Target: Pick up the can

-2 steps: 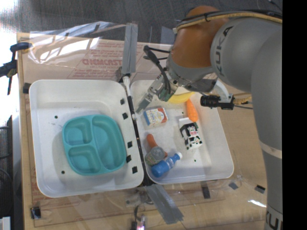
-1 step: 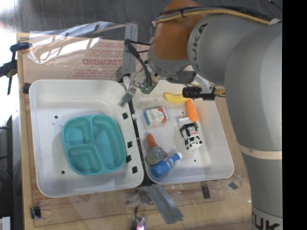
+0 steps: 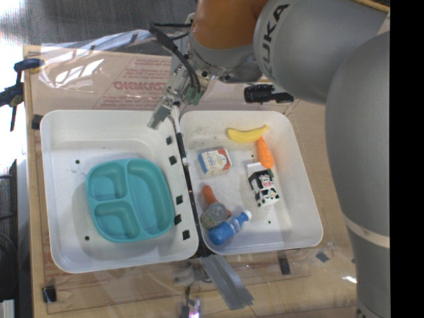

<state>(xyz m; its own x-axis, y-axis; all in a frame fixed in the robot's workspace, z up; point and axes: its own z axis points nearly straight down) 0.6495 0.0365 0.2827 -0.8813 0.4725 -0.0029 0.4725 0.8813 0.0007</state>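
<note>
Honestly, I cannot tell my pincer's (image 3: 165, 111) state — the can (image 3: 214, 215) sits wedged beside the blue bottle (image 3: 231, 228), so I may snag both.

Two bins (image 3: 59, 177) — one tray (image 3: 129, 199), seven small items.

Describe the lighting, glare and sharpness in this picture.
Camera view: the top left corner is blown out to white, and glare streaks the clear plastic sheet behind the bins. The arm looms large and soft at top right. The teal tray, banana and can are evenly lit and fairly sharp; the gripper is slightly blurred.
</note>
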